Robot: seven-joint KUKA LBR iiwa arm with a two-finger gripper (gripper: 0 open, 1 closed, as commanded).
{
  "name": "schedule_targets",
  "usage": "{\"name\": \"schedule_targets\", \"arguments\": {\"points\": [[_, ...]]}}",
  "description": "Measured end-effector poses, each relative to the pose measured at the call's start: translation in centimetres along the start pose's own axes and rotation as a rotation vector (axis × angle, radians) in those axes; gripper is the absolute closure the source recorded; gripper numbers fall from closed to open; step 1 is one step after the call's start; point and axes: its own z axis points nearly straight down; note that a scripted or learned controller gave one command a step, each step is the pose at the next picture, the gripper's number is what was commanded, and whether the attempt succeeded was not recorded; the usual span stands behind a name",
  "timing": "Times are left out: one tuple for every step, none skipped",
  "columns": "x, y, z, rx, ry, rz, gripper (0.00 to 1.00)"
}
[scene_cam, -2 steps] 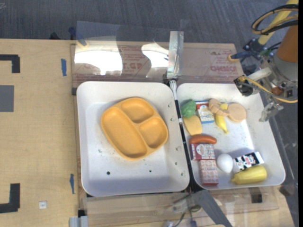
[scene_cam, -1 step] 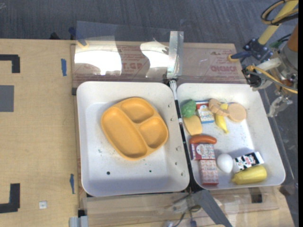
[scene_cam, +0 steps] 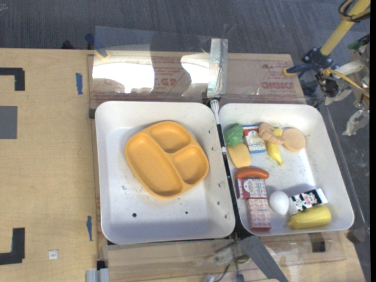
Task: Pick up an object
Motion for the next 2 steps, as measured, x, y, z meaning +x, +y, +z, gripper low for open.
{"name": "schedule_targets", "arguments": {"points": [[-1.0, -0.4, -1.9, 0.002, -0.001, -0.249, 0.00], [-7.4, -1.5, -14.8, -0.006, 0.007, -0.329, 0.00]]}}
